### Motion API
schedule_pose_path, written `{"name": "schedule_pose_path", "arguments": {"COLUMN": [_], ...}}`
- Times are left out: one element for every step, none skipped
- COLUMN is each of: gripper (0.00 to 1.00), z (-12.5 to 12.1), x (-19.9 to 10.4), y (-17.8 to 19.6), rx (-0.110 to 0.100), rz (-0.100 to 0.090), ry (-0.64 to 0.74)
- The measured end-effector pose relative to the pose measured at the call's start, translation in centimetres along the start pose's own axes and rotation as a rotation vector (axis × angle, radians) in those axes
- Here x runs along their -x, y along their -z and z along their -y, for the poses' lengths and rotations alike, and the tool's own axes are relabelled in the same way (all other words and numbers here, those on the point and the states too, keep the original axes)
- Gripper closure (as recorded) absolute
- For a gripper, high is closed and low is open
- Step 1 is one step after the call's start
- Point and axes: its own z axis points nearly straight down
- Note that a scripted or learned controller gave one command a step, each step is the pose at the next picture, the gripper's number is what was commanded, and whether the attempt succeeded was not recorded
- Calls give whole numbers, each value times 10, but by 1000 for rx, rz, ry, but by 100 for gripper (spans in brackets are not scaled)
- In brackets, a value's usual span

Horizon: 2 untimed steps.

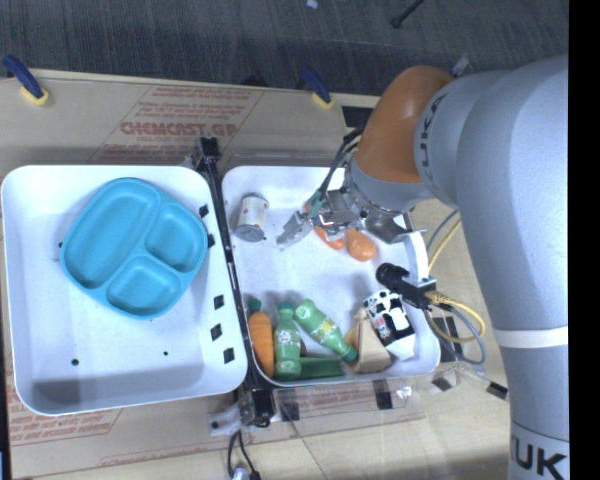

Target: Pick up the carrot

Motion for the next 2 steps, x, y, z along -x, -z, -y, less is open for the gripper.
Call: {"name": "schedule_pose_path", "arguments": {"gripper": [0, 100], "z": [-27, -29], "x": [86, 84], "y": [3, 15], "rx": [7, 9], "rz": [5, 2], "ry": [132, 140]}}
